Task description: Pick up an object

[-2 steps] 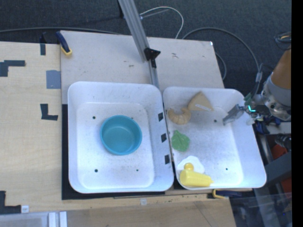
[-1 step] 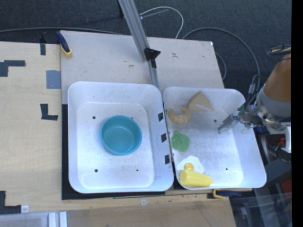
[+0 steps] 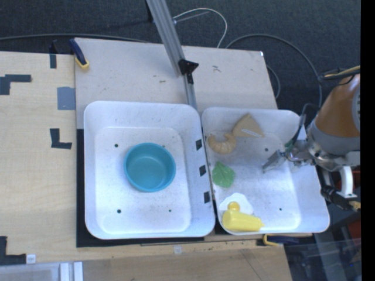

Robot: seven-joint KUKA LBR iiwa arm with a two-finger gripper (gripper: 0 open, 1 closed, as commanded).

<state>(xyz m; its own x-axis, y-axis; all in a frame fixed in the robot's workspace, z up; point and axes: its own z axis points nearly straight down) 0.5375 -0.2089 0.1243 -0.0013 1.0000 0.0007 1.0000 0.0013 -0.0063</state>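
Observation:
My gripper (image 3: 271,161) hangs over the right side of the right bin (image 3: 304,215), its fingers pointing left and slightly apart with nothing between them. Left of it lie a tan croissant-shaped piece (image 3: 221,143), a tan wedge (image 3: 247,126) and a small green leafy piece (image 3: 223,174). At the bin's front left sit a yellow object (image 3: 241,220) and a white fried-egg shape (image 3: 235,204). A blue bowl (image 3: 150,167) stands in the middle of the left bin (image 3: 99,215).
A grey metal pole (image 3: 167,25) slants down from the top to the gap between the bins. Cables (image 3: 258,40) loop on the bench behind the right bin. The arm's orange band (image 3: 340,113) is at the right edge.

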